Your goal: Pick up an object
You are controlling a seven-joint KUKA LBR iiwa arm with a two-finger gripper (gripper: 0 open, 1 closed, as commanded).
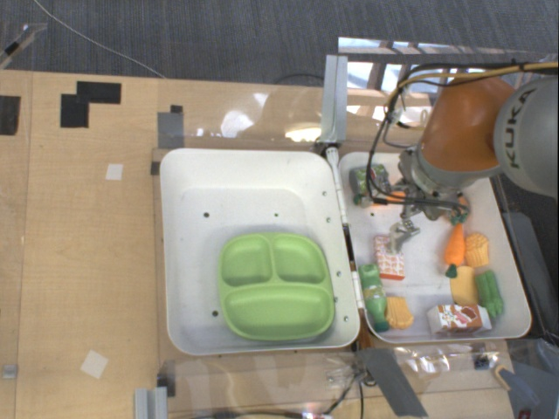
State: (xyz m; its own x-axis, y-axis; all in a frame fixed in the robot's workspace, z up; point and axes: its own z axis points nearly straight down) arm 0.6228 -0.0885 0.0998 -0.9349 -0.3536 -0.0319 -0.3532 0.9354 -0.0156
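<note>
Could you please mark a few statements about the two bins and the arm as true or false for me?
1. The green tray lies in the left bin. True.
2. The carrot lies in the left bin. False: it lies in the right bin, beside the corn.
3. The end effector is over the right bin. True.
4. The end effector holds the carrot. False: the carrot lies apart from it, to its right in the view.
5. The carton stands at the far edge of the right bin. False: it lies near the bin's front edge.
</note>
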